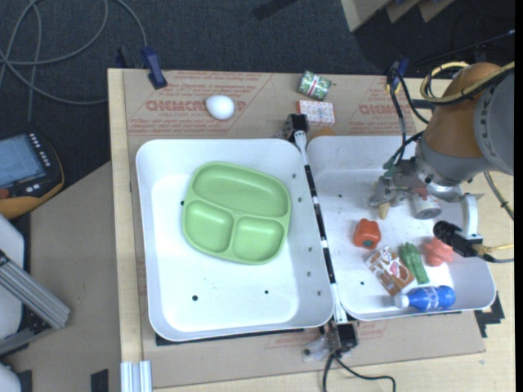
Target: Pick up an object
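My gripper [389, 193] is low in the right bin [347, 166], near its upper middle, with the grey and orange arm [462, 129] coming in from the right. A small orange piece [384, 211] lies just beneath the gripper's tip. Below it sit an orange-red pepper [367, 233], a brown snack packet [390, 269], a green item [413, 264], a pink-red object [438, 252] and a blue bottle [430, 299]. None of these lower objects touches the gripper.
The left bin [163, 243] holds a green divided plate [237, 212]. On the bench behind the bins lie a white ball [219, 105], a green can [315, 84] and a small box [316, 113]. Cables run along the right side.
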Tool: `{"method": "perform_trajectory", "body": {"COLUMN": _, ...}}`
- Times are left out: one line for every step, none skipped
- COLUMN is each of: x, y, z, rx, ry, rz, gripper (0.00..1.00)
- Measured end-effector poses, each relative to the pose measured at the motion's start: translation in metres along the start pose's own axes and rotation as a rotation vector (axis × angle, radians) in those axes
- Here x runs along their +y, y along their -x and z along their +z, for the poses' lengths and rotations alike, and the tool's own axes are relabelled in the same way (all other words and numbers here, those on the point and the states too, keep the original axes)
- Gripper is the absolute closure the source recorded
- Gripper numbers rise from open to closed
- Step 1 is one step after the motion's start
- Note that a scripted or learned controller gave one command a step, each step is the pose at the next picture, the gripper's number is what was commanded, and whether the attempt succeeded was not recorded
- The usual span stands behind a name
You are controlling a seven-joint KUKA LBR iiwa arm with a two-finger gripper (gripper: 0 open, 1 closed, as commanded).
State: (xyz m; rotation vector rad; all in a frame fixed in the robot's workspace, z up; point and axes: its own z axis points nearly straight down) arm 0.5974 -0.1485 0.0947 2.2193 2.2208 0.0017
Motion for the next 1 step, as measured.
{"method": "perform_trajectory", "body": {"x": -0.0167, "y": -0.1084, "z": -0.0907, "rx": 0.002, "ry": 0.000, "rz": -0.001, "gripper": 1.00}}
